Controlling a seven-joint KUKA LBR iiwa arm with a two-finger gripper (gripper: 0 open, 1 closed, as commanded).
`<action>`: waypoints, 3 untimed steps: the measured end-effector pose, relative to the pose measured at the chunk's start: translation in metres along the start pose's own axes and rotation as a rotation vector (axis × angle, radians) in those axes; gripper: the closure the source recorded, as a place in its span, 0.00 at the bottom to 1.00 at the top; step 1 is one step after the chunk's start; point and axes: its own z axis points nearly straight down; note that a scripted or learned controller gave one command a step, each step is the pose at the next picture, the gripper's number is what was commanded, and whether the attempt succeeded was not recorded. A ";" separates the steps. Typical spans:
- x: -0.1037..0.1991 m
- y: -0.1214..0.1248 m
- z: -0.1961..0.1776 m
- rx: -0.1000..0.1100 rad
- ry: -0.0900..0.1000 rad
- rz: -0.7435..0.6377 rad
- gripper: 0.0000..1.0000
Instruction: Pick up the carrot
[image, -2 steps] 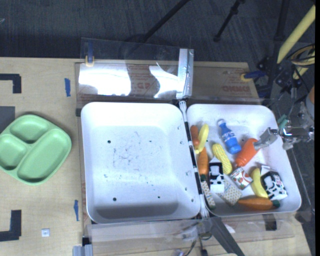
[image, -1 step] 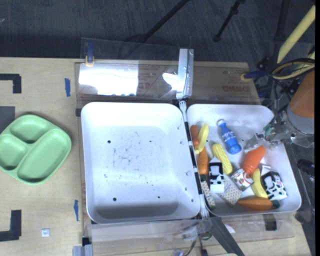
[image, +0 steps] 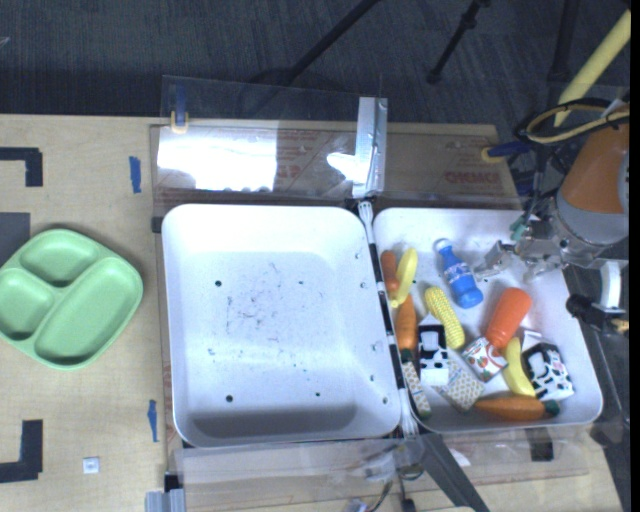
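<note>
**Entry: carrot pick, approach step**

- Hand (image: 512, 256): I am holding it over the far part of the right bin (image: 590, 405), nothing visibly in it. I am not able to tell whether it is spread or pressed together.
- Carrot (image: 510, 406): I am taking the tapered orange piece lying flat along the bin's near wall, well apart from the hand and toward the camera from it. It is touching the banana (image: 519, 372) and sitting just beside the black-and-white toy (image: 548, 372).
- Lookalike: an orange piece (image: 507, 314) is lying between the hand and the carrot, much nearer the hand. I am treating it as a risk of a wrong grasp.
- Other clutter: a blue bottle (image: 459, 276) is lying just left of the hand in the view, and corn (image: 444, 316) beyond that.
- Step, as I am judging it: reaching, with no grasp made yet.
- Next move, as I am judging it: carrying the hand past the orange piece to the near wall, turning it across the carrot's length, then lowering with care for the wall and banana crowding it.
</note>
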 end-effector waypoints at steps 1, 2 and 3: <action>0.005 -0.049 0.014 -0.009 0.002 0.119 0.00; 0.004 -0.070 0.013 -0.010 0.008 0.255 0.00; 0.013 -0.046 0.014 -0.005 0.001 0.602 0.00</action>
